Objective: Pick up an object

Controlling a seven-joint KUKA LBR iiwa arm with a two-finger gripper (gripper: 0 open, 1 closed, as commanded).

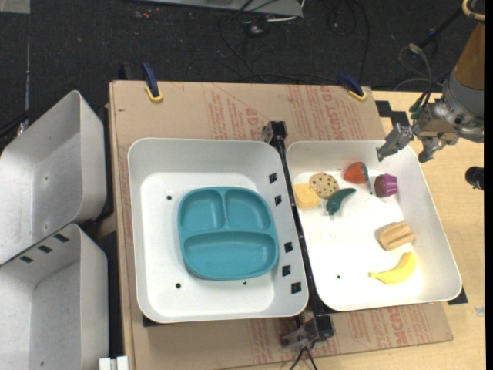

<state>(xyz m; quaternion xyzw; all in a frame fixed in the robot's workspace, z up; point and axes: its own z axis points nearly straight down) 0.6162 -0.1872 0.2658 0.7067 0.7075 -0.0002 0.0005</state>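
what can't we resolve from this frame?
- Arm: cut off by the camera view's right edge above the wrist.
- Yellow piece: partly covered by the cookie; type unclear.
- Teal item and purple item: too small to identify.
- Gripper: over the right bin's far rim, height unclear.

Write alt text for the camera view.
An open tool hovers at the right bin's far edge, above toy foods: strawberry, cookie, banana, bread. The left bin holds a teal divided plate.

A robotics lab — cardboard-topped bench point(231, 102), loose cables point(339, 10), dark carpet.
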